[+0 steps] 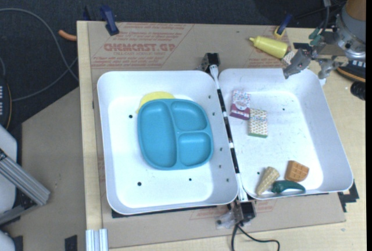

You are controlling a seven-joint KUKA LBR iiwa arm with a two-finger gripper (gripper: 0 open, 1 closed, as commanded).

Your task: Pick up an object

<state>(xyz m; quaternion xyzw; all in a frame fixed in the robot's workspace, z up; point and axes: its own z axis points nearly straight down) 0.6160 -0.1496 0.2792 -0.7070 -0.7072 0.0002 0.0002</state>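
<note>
In the left bin [116, 186] a blue divided plate [174, 132] lies in the middle, covering a yellow object [156, 95] at its far edge. The right bin [325, 145] holds two small packets [240, 104] [258, 122] near its left wall, and a cone [267, 179], a waffle piece [296, 171] and a green item [289, 187] at its near edge. The gripper [307, 64] hovers over the far right corner, fingers spread apart, holding nothing.

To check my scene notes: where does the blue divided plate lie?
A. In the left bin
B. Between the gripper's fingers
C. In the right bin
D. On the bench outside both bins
A: the blue divided plate lies flat inside the left bin, partly covering a yellow object.
</note>
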